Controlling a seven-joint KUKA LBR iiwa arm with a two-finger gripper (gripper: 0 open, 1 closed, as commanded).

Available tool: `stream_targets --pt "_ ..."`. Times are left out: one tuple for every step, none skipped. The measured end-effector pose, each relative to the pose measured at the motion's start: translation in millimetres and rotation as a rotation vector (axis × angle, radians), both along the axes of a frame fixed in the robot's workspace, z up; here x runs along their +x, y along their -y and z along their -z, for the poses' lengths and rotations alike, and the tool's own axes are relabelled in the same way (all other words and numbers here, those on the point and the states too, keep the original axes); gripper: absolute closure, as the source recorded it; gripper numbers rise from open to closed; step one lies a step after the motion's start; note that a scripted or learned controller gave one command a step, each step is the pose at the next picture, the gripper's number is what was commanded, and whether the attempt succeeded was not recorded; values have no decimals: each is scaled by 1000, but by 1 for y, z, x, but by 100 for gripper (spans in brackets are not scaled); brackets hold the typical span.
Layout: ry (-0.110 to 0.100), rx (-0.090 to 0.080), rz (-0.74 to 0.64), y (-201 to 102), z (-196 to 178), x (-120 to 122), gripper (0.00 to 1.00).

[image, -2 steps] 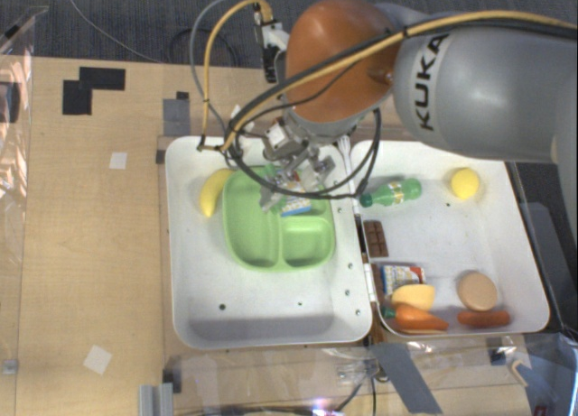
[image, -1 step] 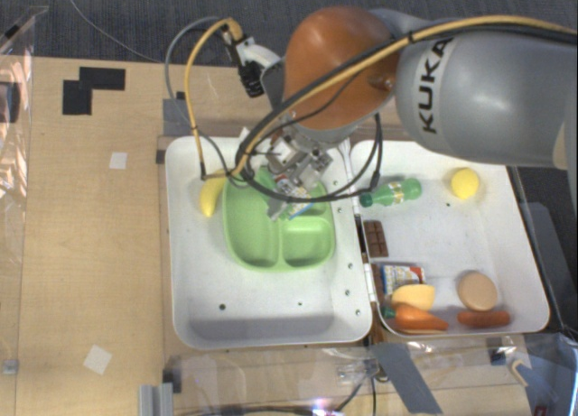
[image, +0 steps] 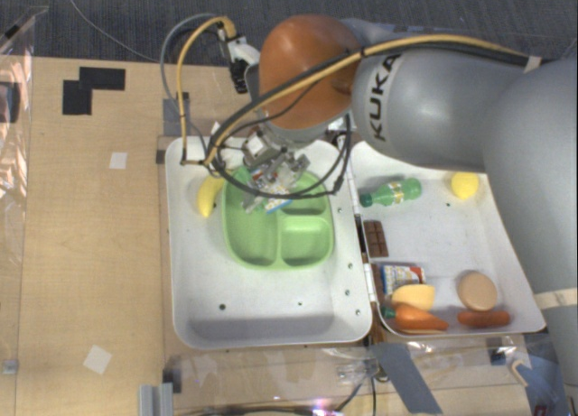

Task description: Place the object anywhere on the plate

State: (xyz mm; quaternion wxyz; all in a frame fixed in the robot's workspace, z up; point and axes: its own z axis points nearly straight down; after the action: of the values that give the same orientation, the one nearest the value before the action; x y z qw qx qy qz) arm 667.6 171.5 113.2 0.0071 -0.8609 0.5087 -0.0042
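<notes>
I've got the gripper (image: 269, 180) low over the green plate's (image: 278, 235) far edge. Jaw state, I cannot tell. A banana (image: 209, 196) lies just left of the plate.

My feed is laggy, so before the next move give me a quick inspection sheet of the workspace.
Surface: two shallow white bins on a wooden bench.
Job's things: green divided plastic plate in left bin; yellow banana beside it, off the plate.
Clutter: right bin holds green bottle, yellow lemon, brown chocolate bar, orange carrot.
End effector: over the plate's far edge.
Cables: yellow and black hoses looping off the wrist.
Surroundings: nothing seen.
</notes>
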Motion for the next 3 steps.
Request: stream_targets --pt "-4 -7 -241 -11 0 -21 100" --pt "-7 -5 -242 -12 1 -22 0" --pt "-7 -5 -242 -12 1 -22 0"
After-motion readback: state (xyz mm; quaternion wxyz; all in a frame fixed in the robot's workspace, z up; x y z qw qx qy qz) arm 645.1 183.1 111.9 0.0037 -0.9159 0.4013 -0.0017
